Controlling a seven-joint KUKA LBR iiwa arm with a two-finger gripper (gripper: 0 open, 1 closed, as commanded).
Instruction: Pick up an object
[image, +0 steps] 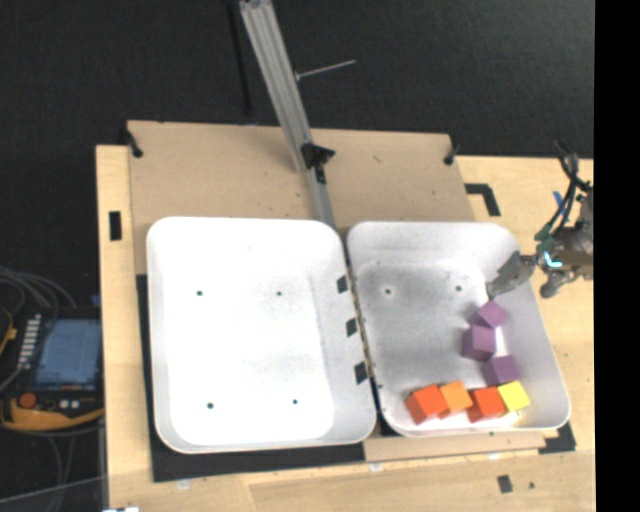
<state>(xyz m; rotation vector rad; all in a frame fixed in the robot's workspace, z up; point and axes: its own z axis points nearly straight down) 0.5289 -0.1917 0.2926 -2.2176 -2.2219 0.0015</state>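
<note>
Along right bin's near wall, orange-yellow blocks aligned left-right.

bright, even light from overhead. the two white bins glare nearly blown out, with grey smudgy shading in the right one. shadows are soft and short. the whole picture is slightly soft and grainy, and the dark floor swallows detail.

No legible text, labels, brand marks or numbers anywhere; the small blue-screened handheld device at left is too blurred to read.
</note>
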